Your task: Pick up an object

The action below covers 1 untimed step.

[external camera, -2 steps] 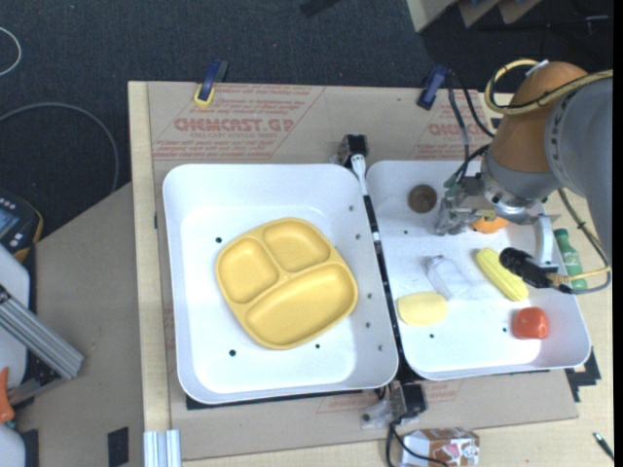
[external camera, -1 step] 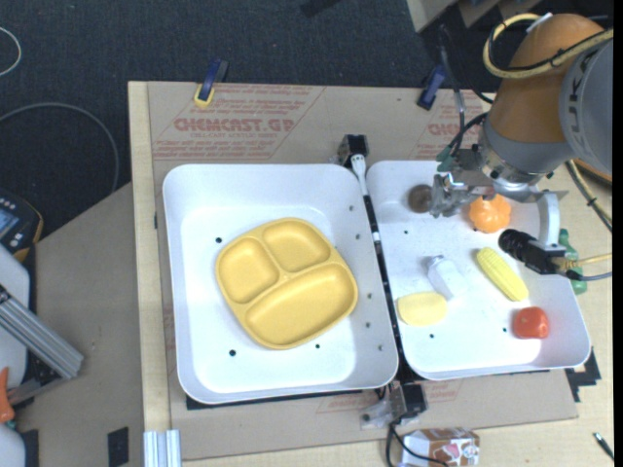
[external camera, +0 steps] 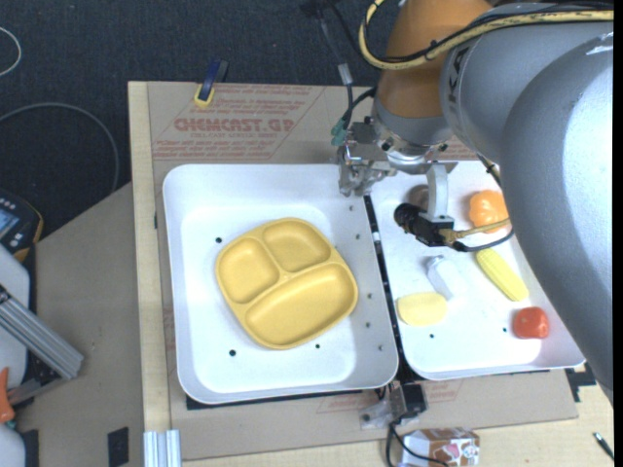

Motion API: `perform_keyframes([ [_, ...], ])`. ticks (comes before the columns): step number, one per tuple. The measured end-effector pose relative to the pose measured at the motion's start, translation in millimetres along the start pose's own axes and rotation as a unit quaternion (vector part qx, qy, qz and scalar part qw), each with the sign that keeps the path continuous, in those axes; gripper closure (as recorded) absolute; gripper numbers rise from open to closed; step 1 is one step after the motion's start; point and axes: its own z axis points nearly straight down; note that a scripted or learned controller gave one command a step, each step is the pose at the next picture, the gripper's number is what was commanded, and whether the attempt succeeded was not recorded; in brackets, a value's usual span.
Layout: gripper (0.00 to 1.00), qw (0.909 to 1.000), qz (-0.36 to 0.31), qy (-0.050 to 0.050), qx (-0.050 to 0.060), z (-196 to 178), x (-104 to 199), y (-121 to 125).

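Yellow divided plate [external camera: 285, 282] lies just left of my tool [external camera: 356, 175]; I cannot tell its grip state. Descending here, it probably strikes the bin rim [external camera: 374, 251].

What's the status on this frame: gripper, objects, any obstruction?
Gripper over the bins' divider, far end, nothing seen held. Yellow tray in left bin; small items in right bin. Nothing blocking.

A broad, smooth grey arm [external camera: 545, 134] is seen, rounded like a thick tube. Above the wrist an orange band [external camera: 428, 42] is fitted, and a yellow cable [external camera: 375, 27] is looped around it. The small metallic tool [external camera: 358, 168] is mounted below a grey flange.
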Motion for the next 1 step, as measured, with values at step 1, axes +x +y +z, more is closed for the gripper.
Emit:
perform_keyframes([
  [1,1.0,1.0,0.001,-0.001,0.0,-25.0,102.9,-14.7],
])
